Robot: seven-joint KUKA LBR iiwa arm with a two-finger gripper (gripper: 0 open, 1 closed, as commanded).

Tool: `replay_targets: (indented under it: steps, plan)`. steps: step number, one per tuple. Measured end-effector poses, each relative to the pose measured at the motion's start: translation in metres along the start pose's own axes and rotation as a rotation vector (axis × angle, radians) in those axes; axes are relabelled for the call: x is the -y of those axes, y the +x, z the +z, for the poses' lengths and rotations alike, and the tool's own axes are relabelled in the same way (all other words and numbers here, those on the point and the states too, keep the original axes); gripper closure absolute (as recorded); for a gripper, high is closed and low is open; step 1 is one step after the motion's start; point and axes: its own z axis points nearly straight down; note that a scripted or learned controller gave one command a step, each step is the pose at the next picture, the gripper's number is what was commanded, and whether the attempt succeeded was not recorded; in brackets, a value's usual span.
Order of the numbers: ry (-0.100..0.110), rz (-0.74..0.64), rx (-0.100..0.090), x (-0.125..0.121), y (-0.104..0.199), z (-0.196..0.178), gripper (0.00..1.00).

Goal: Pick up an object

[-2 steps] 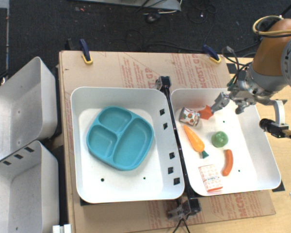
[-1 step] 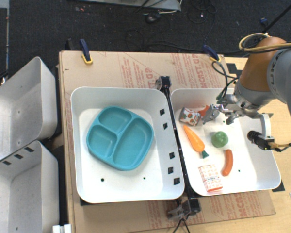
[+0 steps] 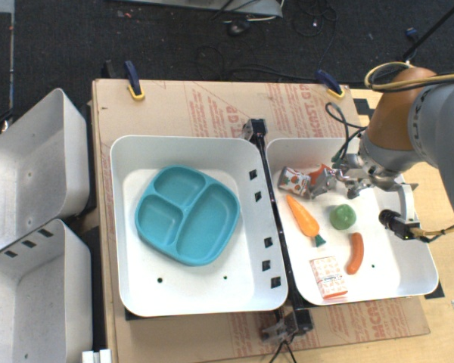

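The right bin (image 3: 416,274) holds several objects. A crumpled red and white packet (image 3: 293,180) lies at the bin's back left. An orange carrot (image 3: 303,215) lies slantwise in front of it. A green ball (image 3: 343,217) sits mid-bin, with a red sausage (image 3: 354,252) to its front right. A small white and red box (image 3: 327,272) rests near the front wall. My gripper (image 3: 337,178) hangs low at the back of this bin, right beside the packet and just behind the green ball. Nothing is seen lifted off the bin floor.
The left bin (image 3: 136,293) carries a teal divided plate (image 3: 188,214). A black divider with clips (image 3: 271,210) runs between the two bins. The grey and orange arm (image 3: 408,123) covers the right bin's back right corner. Two white tubs (image 3: 30,225) stand off the bench at left.
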Motion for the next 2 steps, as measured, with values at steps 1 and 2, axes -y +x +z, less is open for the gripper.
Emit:
replay_targets:
  steps: [1, 2]
  plan:
    - [-0.004, 0.0, 0.001, -0.001, 0.0, -0.012, 1.0]
    - [-0.006, -0.003, 0.001, -0.005, 0.0, -0.055, 1.0]
